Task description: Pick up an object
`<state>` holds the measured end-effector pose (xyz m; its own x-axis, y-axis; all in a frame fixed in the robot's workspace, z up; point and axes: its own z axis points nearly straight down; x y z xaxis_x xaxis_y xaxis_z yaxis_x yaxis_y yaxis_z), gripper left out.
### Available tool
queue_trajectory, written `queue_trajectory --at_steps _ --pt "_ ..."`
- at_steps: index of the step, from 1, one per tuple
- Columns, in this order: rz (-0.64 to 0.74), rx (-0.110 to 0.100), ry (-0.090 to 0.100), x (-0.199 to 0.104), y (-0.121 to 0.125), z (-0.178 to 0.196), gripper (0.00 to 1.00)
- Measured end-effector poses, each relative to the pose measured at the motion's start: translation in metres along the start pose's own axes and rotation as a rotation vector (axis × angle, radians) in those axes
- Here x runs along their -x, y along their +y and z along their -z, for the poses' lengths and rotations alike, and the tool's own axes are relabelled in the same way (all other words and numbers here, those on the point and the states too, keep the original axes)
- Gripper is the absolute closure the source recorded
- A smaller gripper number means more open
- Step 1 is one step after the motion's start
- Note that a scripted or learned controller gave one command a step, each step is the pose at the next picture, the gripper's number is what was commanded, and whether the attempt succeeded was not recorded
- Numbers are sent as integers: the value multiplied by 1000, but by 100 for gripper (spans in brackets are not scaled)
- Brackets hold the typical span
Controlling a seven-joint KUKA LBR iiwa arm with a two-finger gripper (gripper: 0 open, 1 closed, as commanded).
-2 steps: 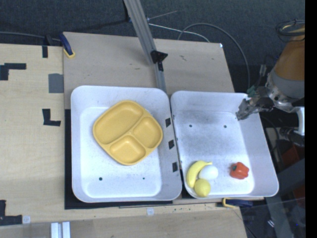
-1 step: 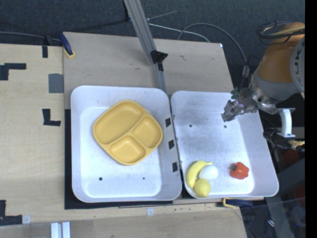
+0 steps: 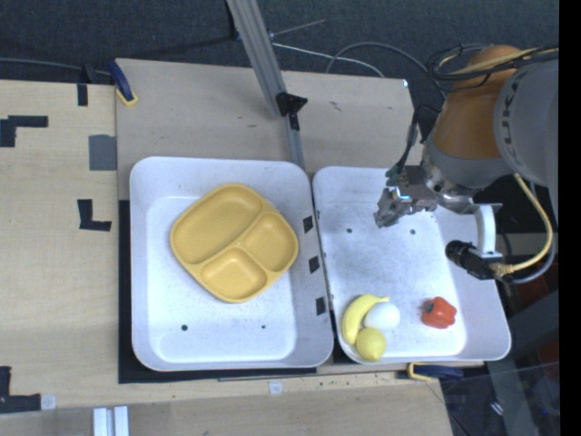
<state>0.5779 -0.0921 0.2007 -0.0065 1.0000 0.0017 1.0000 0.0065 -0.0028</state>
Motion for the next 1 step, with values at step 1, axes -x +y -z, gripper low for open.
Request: queue_trajectory --at_steps 1 --pt "0 1 0 -48 3 -4 100"
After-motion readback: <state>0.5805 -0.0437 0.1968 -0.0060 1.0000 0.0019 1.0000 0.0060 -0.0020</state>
